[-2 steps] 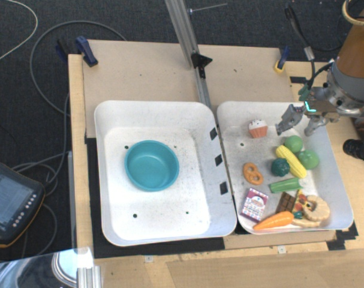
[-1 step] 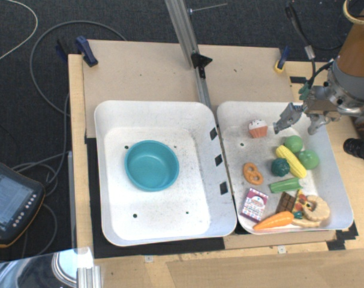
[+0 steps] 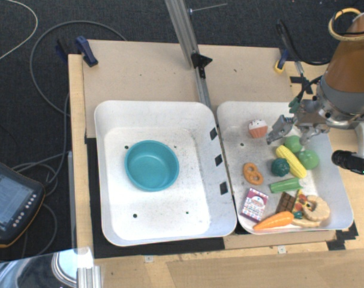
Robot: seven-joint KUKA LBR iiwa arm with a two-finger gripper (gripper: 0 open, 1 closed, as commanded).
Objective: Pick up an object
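Over the right bin point(image 3: 343, 206), at about two o'clock from its middle, the gripper point(image 3: 292, 132) hangs with its two fingers spread apart and nothing between them — one fingertip toward the cupcake toy point(image 3: 258, 128) at nine o'clock, the other by the green round toys point(image 3: 303, 152). The nearest candidate for the pick seems to be the yellow corn toy point(image 3: 291, 161), which lies just below the fingertips, at roughly six o'clock from them. Its long axis runs from ten o'clock to four o'clock, so the fingers would want to close across that line, from the seven and one o'clock sides. It lies against the green toys on its upper right and touches the teal ball point(image 3: 280, 167) on its lower left, so room for a finger looks tight, though the slant of the view makes the gaps hard to judge. The pretzel point(image 3: 252, 173) sits farther off at eight o'clock, with bare floor around it.
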